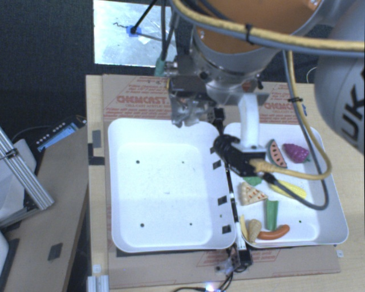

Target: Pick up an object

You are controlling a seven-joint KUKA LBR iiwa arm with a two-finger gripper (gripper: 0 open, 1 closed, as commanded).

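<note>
CHEMCAST read on board [134,98] | gripper [187,117] placed at left bin [165,188] far rim | open/closed cannot be told

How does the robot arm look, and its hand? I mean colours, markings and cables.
The arm is grey and rounded, with an orange band above the wrist and black letters on its side. A yellow cable with black ties runs across it. The hand is dull grey metal.
</note>
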